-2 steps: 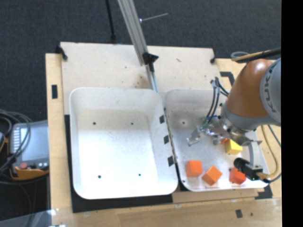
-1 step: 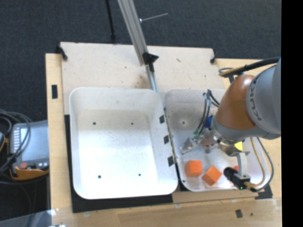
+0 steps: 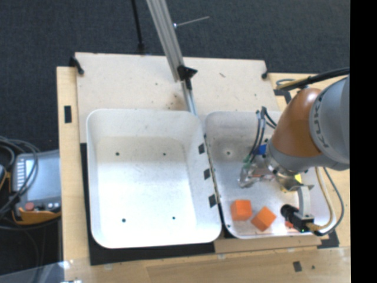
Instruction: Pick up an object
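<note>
Two orange blocks lie in the right white bin (image 3: 227, 135), near its front edge. One orange block (image 3: 241, 210) sits left of the other orange block (image 3: 264, 219), which is turned at an angle. My gripper (image 3: 250, 177) hangs over the middle of this bin, a little behind and above the blocks and apart from them. The grey arm with its orange band (image 3: 297, 131) reaches in from the right and hides the right part of the bin.
The left white bin (image 3: 147, 175) stands beside the right one, their walls touching. A slanted aluminium pole (image 3: 168, 34) rises from the board behind the bins. A grey device with cables (image 3: 32, 184) sits off the bench at the left.
</note>
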